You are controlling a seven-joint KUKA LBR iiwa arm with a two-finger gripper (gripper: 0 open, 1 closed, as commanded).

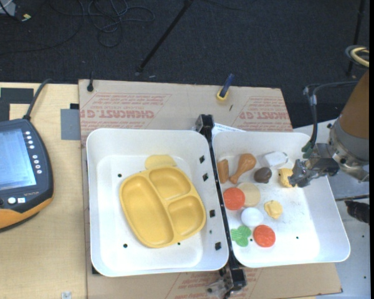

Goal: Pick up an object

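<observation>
In the right bin (333,229), the drumstick (244,166) slants, knob upper-right.

Glossy yellow plastic tray (162,205)

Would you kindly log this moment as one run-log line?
gripper: over right bin, beside yellow piece | grasp: unconfirmed | yellow tray: left bin

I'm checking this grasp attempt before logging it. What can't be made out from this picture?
- Two-finger gripper, camera view: too small and dark to tell what it is doing at the small yellow object.
- That object: partly covered by the gripper, so its shape is unclear.
- Pale yellow round piece in the left white bin: mostly hidden behind the yellow divided plastic tray.
</observation>
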